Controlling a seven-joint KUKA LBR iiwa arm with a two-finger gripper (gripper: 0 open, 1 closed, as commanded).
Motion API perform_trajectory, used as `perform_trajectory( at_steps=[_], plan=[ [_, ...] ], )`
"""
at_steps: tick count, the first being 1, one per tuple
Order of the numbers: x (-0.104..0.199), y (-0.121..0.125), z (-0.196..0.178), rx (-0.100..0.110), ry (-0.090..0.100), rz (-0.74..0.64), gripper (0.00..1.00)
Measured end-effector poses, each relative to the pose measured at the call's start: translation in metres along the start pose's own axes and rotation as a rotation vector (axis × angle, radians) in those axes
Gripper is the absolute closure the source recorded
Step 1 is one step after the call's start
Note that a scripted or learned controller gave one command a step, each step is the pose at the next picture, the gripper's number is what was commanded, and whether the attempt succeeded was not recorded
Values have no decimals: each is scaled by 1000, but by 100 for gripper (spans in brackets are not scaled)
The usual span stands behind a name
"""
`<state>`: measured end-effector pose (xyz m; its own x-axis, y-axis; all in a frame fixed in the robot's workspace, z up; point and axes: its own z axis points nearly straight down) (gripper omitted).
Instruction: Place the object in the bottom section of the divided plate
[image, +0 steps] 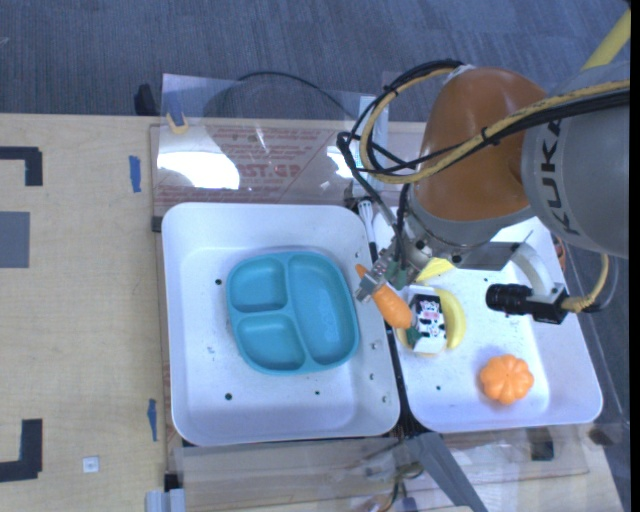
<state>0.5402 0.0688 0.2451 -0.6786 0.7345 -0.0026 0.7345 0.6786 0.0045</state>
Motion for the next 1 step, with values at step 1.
perform_trajectory(
  at_steps=[1],
  plan=[
    [0,-1,2,3,2,1,0]
  ],
)
